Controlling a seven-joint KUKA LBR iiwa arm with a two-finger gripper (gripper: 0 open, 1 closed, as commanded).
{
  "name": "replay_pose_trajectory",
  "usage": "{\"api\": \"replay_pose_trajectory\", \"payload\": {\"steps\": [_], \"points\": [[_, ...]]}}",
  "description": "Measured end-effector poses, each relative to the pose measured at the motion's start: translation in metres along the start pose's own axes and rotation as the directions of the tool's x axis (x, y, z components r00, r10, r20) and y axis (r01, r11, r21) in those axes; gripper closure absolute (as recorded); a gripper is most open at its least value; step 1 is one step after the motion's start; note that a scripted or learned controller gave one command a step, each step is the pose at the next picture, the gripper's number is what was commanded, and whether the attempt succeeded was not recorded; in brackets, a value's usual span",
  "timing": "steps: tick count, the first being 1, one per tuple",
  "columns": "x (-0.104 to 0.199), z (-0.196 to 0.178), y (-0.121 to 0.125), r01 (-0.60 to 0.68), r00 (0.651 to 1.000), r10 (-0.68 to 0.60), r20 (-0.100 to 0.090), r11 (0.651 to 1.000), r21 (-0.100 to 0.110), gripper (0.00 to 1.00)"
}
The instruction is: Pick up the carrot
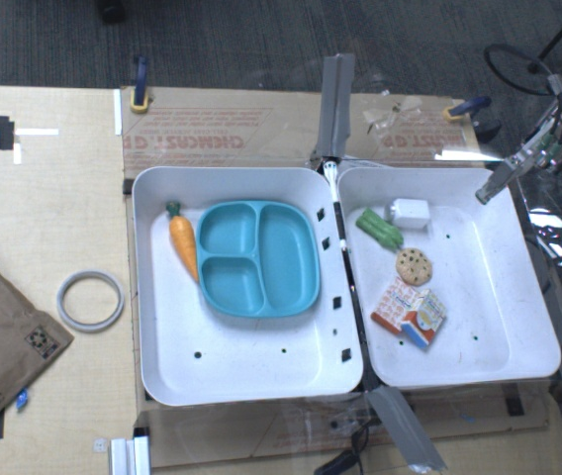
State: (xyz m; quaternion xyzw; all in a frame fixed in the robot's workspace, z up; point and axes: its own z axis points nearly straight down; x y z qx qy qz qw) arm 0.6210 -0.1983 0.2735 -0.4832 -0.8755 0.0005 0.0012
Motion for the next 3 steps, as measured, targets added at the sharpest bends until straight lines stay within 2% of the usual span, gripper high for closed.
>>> {"api": "replay_pose_trajectory", "payload": {"steps": [1,2,3], "points": [[-0.022,-0.089,-0.011,-0.291,0.957,0.291,0.002,0.957,0.0,0.0],[0.008,-0.165,-0.058,-0.428,0.904,0.428,0.001,0.904,0.002,0.0],[0.068,0.036,-0.081,-0.424,0.906,0.424,-0.001,0.906,0.003,0.0]]}}
